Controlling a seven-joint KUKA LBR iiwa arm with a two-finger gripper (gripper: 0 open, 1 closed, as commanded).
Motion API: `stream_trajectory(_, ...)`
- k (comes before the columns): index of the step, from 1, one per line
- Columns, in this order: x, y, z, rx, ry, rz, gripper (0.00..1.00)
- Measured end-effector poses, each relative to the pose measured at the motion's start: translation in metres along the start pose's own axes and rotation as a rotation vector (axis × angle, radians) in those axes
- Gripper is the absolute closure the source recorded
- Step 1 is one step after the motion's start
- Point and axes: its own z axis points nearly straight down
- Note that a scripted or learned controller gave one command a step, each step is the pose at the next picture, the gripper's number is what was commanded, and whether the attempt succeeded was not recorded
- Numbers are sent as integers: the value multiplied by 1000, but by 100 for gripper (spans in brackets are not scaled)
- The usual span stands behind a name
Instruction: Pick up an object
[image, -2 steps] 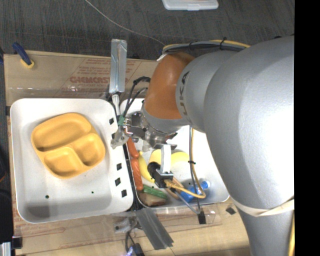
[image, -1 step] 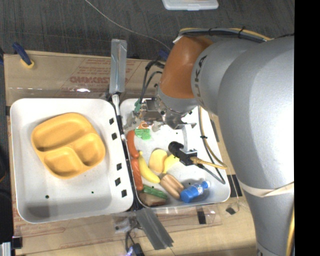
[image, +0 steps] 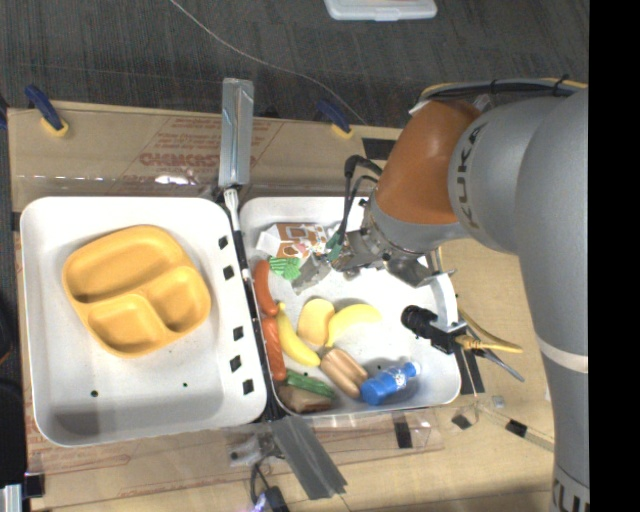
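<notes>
Arm (image: 520, 170) reaching from right over right bin (image: 440, 385), yellow tray (image: 135, 288) in left bin (image: 50, 400), banana (image: 296, 343), blue bottle (image: 387, 383), carrot (image: 264, 288) in right bin, gripper (image: 330, 255) low near the bin's back, grip perhaps closed, unclear.

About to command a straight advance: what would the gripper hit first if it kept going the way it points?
The gripper points down-left into the right bin. First in line looks like the green item beside the printed packet, though depth is hard to judge.
</notes>
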Motion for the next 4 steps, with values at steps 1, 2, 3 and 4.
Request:
stream_trajectory(1,-20,-55,100,-3,0,-61,0)
stream_trajectory(2,12,-33,-2,-8,-2,-207,0)
stream_trajectory(3,-1,-44,99,-2,0,27,0)
stream_trajectory(4,-1,-43,89,-4,-1,24,100)
